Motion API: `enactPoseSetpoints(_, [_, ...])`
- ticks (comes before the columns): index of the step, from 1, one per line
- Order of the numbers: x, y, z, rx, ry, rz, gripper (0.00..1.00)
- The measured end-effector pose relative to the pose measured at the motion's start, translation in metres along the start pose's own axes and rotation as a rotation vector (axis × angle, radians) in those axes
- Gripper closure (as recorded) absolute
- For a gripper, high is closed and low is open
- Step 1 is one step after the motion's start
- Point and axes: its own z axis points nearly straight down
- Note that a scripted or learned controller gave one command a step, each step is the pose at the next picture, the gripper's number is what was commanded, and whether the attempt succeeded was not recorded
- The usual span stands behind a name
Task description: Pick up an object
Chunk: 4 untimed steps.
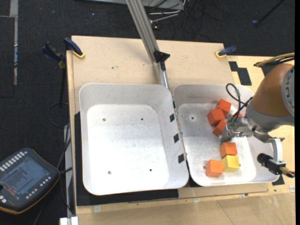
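Observation:
Several orange blocks and one yellow block lie in the right bin (197,104). Two orange blocks (219,112) sit together in the upper middle of that bin, with a third orange piece (219,128) just below them. Lower down are an orange block (228,149), a yellow block (231,163) and another orange block (214,168). My gripper (228,130) reaches in from the right, low over the bin, right beside the third orange piece and above the lower orange block.
The left bin (124,135) sits beside the right one on a tan board. A metal pole (145,29) slants from the top down to the bins' shared edge. A teach pendant (26,179) lies at bottom left.

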Motion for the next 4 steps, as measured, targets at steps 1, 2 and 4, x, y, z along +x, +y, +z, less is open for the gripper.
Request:
enactPoseSetpoints(1, [-0.008, 0.008, -0.05, -0.004, -0.002, -0.002, 1.0])
enactPoseSetpoints(2, [-0.008, 0.011, -0.114, -0.006, -0.002, -0.003, 1.0])
enactPoseSetpoints(4, [0.046, 0.025, -0.15, 0.002, 0.002, -0.008, 1.0])
